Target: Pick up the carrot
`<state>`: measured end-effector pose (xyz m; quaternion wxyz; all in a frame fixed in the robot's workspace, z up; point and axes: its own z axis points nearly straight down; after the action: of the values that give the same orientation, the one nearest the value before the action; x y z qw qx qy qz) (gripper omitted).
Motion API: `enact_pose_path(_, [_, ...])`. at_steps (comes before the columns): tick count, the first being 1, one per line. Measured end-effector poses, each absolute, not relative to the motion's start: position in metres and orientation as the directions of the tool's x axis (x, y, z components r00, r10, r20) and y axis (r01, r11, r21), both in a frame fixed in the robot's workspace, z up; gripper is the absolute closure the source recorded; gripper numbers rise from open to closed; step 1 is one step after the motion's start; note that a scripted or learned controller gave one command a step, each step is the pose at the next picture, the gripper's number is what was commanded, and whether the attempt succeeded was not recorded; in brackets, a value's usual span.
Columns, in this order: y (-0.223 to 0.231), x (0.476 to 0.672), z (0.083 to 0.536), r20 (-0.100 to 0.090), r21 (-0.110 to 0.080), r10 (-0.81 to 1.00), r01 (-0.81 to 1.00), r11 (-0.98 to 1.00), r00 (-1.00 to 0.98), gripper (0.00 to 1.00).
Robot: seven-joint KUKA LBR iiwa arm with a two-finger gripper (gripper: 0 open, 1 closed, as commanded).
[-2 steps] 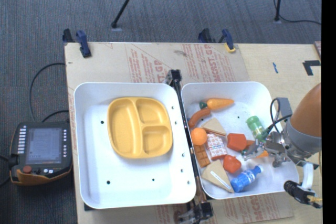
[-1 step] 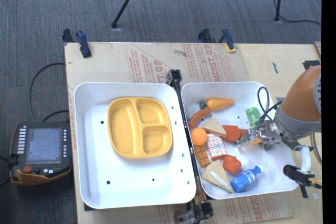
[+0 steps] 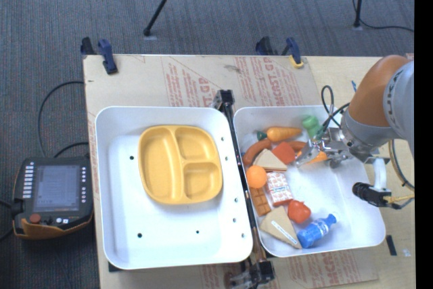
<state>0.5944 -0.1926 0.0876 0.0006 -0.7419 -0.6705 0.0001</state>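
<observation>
Carrot (image 3: 284,134), just left of the gripper (image 3: 316,153), looks light, rigid, slick plastic—grab mid-body; can't tell gripper state.

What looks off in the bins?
Nothing spilled or damaged. Toy food lies heaped in the right bin's left half, carrot near the far rim. The yellow plate sits flat in the left bin.

Two white bins (image 3: 108,145) are counted, and one yellow tray (image 3: 180,163). One carrot (image 3: 283,134), one orange (image 3: 256,176), one tomato (image 3: 299,212), one blue bottle (image 3: 315,230) and one sausage (image 3: 254,151) are seen.
</observation>
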Motion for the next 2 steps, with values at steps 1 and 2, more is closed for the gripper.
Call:
enact_pose_path(1, [-0.192, 0.595, 0.098, 0.001, -0.003, 0.995, 0.995, -0.097, 0.097, 1.00])
enact_pose_path(2, [-0.141, 0.618, 0.087, 0.001, -0.002, 0.999, 0.999, -0.045, 0.045, 1.00])
